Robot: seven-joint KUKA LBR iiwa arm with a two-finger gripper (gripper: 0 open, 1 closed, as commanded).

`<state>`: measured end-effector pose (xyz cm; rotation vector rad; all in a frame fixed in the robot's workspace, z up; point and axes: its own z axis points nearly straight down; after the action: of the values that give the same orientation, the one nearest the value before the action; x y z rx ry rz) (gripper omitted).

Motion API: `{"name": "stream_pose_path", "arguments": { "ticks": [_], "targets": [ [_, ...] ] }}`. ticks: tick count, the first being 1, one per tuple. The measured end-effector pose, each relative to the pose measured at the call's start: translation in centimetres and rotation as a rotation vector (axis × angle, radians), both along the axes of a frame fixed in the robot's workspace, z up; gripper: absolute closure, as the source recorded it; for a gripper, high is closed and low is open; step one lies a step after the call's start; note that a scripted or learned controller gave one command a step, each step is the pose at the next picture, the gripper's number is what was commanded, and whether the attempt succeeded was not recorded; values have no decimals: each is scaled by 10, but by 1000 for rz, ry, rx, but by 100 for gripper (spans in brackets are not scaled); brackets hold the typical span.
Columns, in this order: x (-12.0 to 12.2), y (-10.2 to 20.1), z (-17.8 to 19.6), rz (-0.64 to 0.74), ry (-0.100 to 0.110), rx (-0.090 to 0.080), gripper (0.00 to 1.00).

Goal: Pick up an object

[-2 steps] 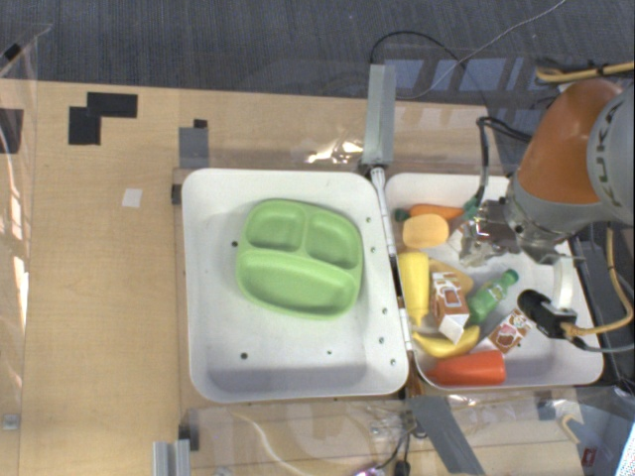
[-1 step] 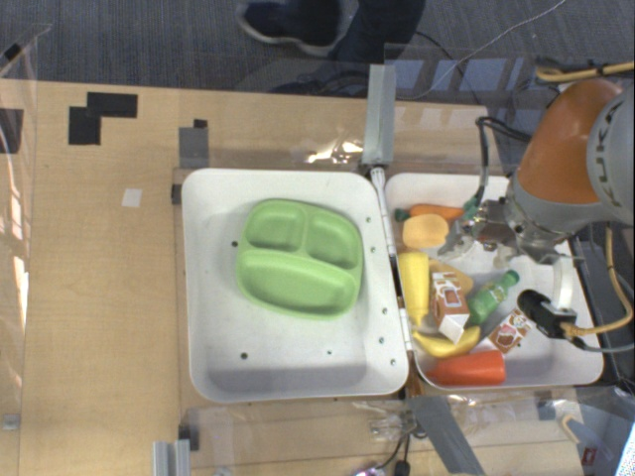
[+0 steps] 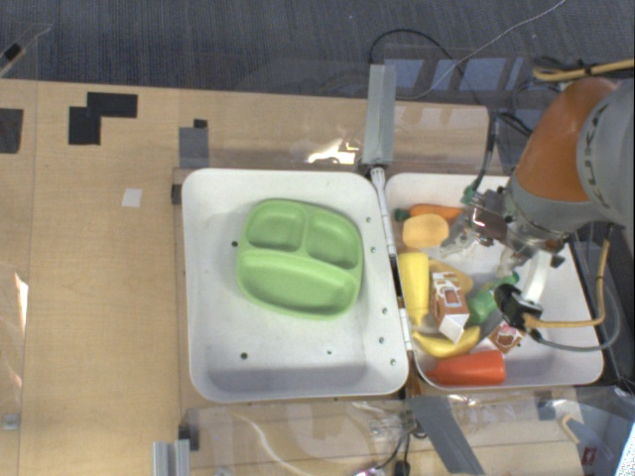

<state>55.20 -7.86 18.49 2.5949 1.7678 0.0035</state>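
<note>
- My tool (image 3: 504,266) hangs low over the right shallow white plastic bin (image 3: 580,365), in its middle, wrist and orange band just above-right of it.
- Cannot tell its state; cables and the wrist body hide the tip.
- Nothing visibly clamped, so I judge the pick not yet made.
- Nearest candidate: small green rounded toy piece (image 3: 483,303), just below-left of the tool and touching the small red-and-white carton (image 3: 448,303).
- Clutter is tight: yellow plastic banana (image 3: 446,342) curves under the carton, long red plastic pepper-like piece (image 3: 467,368) lies along the bin's near wall, yellow corn-like cylinder (image 3: 414,281) sits against the left wall.
- Orange rounded piece (image 3: 426,231) and thin orange carrot-like piece (image 3: 435,210) sit at the far-left corner, well apart from the tool.
- Doing it well, my call: descend straight onto the green piece, close across its short side, avoid catching the carton edge, lift vertical before any sideways move.
- Green piece looks compact; long axis unclear, maybe tilted toward the bin's far-right.
- Fallback: the red piece, long axis parallel to the near wall, close across it.
- Left white bin (image 3: 208,365) holds a green divided plastic plate (image 3: 298,258); not relevant here.
- Both bins sit on the wooden counter (image 3: 89,296).
</note>
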Motion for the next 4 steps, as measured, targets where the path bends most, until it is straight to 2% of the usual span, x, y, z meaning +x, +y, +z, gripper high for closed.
{"name": "stream_pose_path", "arguments": {
  "ticks": [1, 2, 3, 4],
  "targets": [
    [1, -9, -10, 248, 0, 0, 0],
    [26, -37, -37, 469, -1, -2, 0],
    [-11, -42, -95, 469, -10, -4, 0],
    [57, -39, -96, 330, -9, -4, 0]
  ]
}}
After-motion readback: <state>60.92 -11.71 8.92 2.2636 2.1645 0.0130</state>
